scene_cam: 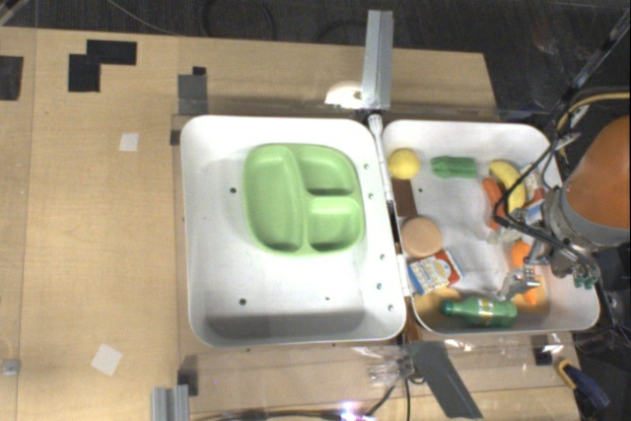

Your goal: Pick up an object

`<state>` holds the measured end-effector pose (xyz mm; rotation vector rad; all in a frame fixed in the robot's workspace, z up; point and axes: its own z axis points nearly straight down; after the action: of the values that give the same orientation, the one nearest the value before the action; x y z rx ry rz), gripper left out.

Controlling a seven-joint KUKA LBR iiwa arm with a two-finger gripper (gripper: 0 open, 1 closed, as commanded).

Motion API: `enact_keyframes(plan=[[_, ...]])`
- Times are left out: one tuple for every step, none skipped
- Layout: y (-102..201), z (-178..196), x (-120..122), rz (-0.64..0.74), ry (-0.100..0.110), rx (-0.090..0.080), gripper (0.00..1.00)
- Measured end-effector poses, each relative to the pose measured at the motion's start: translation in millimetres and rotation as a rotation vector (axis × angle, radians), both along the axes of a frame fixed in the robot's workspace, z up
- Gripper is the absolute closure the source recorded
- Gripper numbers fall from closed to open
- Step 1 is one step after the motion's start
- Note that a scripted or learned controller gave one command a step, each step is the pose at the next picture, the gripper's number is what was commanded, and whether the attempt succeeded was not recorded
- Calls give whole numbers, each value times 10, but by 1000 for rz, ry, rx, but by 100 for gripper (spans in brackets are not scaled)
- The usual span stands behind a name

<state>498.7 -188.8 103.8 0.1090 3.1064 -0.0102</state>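
We take the right bin (pixel 473 127) as our landmark, pointing at its far rim. It sits on the table (pixel 89 242) with its left wall touching the left bin (pixel 212 242), and a thin divider runs between the two.

Inside the right bin, the things crowd the walls. A yellow lemon (pixel 402 163) lies in the far left corner, just beside the divider. A green block (pixel 454 168) rests near the far rim, and a banana (pixel 504 175) lies to its right. A round tan disc (pixel 422 236) sits against the left wall, and a small printed packet (pixel 435 270) lies just nearer than it. A green bottle (pixel 479 312) lies on its side along the near rim, almost touching it. Orange pieces (pixel 529 289) sit by the near right corner, next to the bottle's end.

The middle of this bin is bare white floor, the only open room between the things.

The arm comes in over the right wall, its orange band (pixel 601 177) above the bin's right edge. The end effector (pixel 517 285) hangs low over the near right part of the bin, just above the bottle and the orange pieces. We cannot tell how its grasp stands, as cables and the wrist blur it.

In the left bin, a green divided tray (pixel 301 197) lies toward the far side, leaving wide bare floor along the near rim.
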Motion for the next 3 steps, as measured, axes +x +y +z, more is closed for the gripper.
enact_keyframes(plan=[[-25, -110, -20, -61, 0, 2, 0], [-17, 5, -5, -55, -1, 1, 100], [-14, 0, -8, -54, 0, 1, 0]])
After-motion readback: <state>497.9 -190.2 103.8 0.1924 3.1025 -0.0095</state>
